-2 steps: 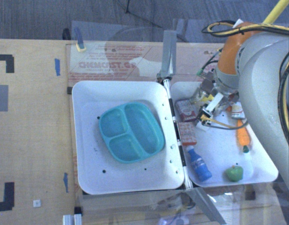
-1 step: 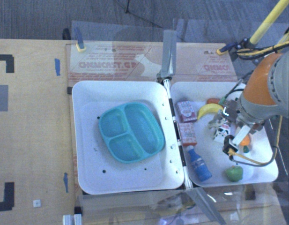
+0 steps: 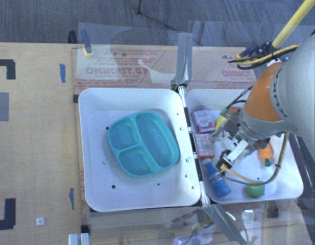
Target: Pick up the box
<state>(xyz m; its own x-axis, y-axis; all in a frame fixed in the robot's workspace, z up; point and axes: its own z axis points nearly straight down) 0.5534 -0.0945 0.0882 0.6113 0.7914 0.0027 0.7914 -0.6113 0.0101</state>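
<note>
The step in hand looks like the approach: nothing can be seen gripped, and the small pink-and-white cardboard box [image 3: 202, 119] lies on the floor of the right-hand shallow white bin [image 3: 296, 187], in its far corner against the wall shared with the left-hand white bin [image 3: 91, 152]. Just nearer the camera, along the same wall, lies a flat reddish packet [image 3: 203, 144], then a blue plastic bottle [image 3: 217, 181]; a green ball [image 3: 255, 190] and a small orange object [image 3: 266, 152] sit further right.

The grey arm with its orange band [image 3: 264, 98] reaches in from the right and bends down over the middle of that bin, its wrist low and close beside the box and the packet. Whether the jaws are apart or together cannot be told; cables and wrist hardware crowd the spot.

The next move probably calls for centring over the box alone, clear of the packet and the bin wall, before descending and closing
</note>
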